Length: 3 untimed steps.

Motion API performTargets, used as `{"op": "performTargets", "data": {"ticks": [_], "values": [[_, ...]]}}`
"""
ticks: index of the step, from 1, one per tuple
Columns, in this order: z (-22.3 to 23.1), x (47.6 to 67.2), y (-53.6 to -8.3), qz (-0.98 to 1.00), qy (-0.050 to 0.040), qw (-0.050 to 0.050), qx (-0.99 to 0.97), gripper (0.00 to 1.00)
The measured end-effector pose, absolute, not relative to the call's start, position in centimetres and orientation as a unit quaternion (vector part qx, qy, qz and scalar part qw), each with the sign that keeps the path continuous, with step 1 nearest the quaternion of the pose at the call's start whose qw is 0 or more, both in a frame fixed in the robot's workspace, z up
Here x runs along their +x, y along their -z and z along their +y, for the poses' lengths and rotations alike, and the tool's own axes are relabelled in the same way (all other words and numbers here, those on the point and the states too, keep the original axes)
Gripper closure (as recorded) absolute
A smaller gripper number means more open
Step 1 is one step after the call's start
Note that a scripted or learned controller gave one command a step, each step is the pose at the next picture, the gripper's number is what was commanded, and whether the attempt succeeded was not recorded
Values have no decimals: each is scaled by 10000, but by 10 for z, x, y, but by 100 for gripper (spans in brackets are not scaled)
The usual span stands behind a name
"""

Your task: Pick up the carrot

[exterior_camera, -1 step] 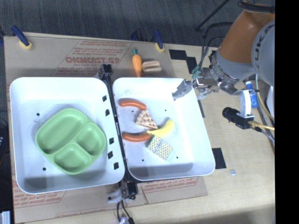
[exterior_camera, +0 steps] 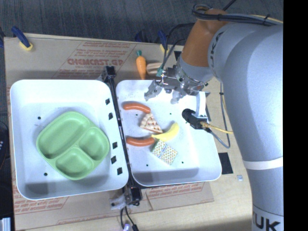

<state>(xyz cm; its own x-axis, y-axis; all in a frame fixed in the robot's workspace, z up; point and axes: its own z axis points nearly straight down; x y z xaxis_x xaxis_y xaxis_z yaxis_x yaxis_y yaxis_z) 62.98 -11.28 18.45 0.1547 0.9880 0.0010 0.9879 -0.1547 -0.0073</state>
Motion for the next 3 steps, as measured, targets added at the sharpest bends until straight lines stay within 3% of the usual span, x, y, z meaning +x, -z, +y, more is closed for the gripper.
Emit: {"op": "performTargets", "data": {"ticks": [1, 2, 3], "values": [[-155, 656, -116, -5884, -14, 13, -8086, 0], [-116, 656, -91, -3777, -28, 34, -9259, 0], [-1, 647, -192, -3227, -11, 23, -9465, 0]]}}
